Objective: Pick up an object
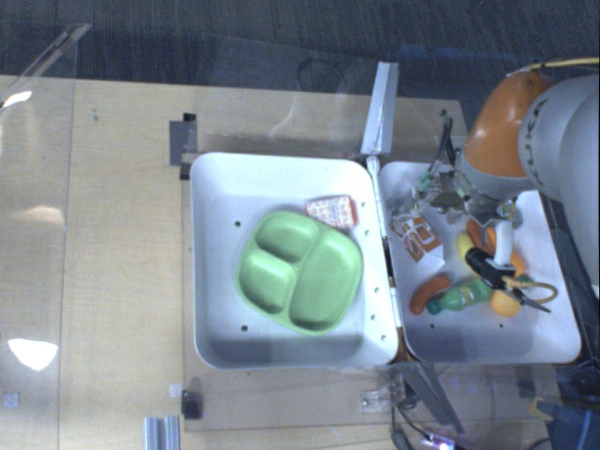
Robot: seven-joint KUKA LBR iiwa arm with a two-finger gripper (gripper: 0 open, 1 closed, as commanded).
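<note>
The arm (539, 125) reaches over the right bin (562, 340) on the desk (103, 279), and its jaws (448, 190) hang above that bin's upper left corner; whether they are open or closed on anything cannot be told. Just below the jaws lies a small orange-and-white packet (418, 237). Lower in that bin sit an orange sausage-shaped toy (430, 292), a green bottle (463, 297) and a cluster of yellow, black and orange items (497, 265). In the left bin (216, 204) a green divided plate (300, 271) touches a red-and-white packet (333, 211).
</note>
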